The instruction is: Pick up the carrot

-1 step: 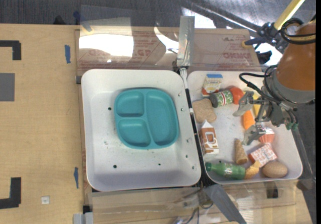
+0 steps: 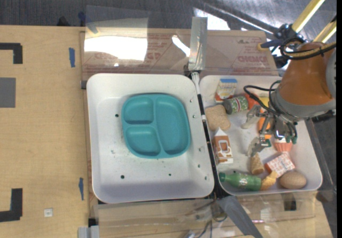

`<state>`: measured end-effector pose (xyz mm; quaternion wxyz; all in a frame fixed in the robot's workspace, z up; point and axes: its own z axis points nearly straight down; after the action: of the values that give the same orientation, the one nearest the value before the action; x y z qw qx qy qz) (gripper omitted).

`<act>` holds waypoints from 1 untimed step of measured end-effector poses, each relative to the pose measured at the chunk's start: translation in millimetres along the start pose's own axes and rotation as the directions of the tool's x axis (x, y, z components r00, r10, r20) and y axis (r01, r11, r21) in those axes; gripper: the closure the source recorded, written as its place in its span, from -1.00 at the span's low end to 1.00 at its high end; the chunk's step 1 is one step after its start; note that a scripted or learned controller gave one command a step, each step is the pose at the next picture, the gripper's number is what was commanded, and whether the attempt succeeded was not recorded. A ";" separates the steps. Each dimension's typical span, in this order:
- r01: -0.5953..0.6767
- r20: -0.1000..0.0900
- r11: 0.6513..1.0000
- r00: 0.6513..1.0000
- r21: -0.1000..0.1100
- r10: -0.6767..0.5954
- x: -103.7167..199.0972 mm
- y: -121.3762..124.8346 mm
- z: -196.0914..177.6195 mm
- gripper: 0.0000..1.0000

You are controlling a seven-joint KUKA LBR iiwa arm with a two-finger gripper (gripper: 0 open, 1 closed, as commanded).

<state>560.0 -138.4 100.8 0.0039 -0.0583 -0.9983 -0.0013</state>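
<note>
The carrot [image 2: 263, 125] is a small orange piece in the middle of the right bin [image 2: 312, 157], partly hidden by the gripper. My gripper [image 2: 271, 127] hangs below the orange wrist band [image 2: 303, 79] and is down in the right bin, directly over the carrot and touching or nearly touching it. Another orange tip [image 2: 284, 146] pokes out just below the gripper; I cannot tell whether it belongs to the same carrot.
Crowding the carrot in the right bin are a green bottle [image 2: 236, 104], a bread slice [image 2: 217, 117], a brown carton [image 2: 222, 146], a lying green bottle [image 2: 240, 181], a pink packet [image 2: 280, 163] and a brown egg-shaped item [image 2: 292, 180]. The left bin [image 2: 101, 141] holds a teal divided plate [image 2: 156, 125].
</note>
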 end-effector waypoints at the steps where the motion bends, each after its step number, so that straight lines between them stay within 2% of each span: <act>1: 0.003 0.017 1.000 1.000 0.002 -0.003 -5.2 1.2 -16.9 1.00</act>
<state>565.5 -137.9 117.6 -0.0047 -0.0570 -0.9984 0.0003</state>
